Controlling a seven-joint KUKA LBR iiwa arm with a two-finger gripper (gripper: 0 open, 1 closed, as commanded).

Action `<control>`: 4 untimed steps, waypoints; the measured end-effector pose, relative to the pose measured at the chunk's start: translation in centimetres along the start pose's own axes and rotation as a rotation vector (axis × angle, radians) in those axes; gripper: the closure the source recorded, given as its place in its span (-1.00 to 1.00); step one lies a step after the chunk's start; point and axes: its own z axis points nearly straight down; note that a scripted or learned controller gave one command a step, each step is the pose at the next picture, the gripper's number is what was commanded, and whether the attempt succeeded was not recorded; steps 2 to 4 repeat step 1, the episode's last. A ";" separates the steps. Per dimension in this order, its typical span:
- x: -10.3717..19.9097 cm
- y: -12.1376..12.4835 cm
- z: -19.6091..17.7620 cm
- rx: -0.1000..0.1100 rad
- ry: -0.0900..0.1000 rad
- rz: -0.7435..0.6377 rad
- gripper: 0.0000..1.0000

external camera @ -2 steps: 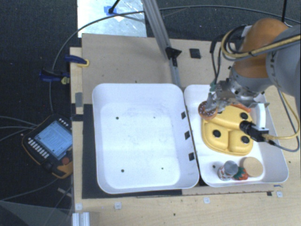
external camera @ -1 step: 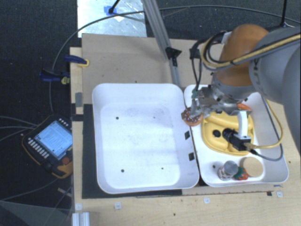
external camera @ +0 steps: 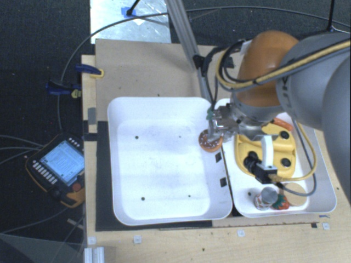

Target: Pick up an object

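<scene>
Gripper (external camera: 215, 126) sits at the left bin's (external camera: 159, 212) right rim, closed on a brown disc (external camera: 209, 141). Right bin (external camera: 323, 201) contains a yellow toy (external camera: 285, 147).

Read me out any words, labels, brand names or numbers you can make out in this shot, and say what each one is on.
No text can be read here.
The handheld control pendant on the floor has a lit blue screen, but what it shows is too small and blurred to read.
The yellow object in the right bin shows no legible marking.
The grey arm shows no readable label.
</scene>
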 end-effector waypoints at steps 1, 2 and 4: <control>5.3 -3.6 -0.1 0.002 0.000 0.000 1.00; 5.3 -3.6 -0.1 0.002 0.000 0.000 1.00; 5.3 -3.6 -0.1 0.002 0.000 0.000 1.00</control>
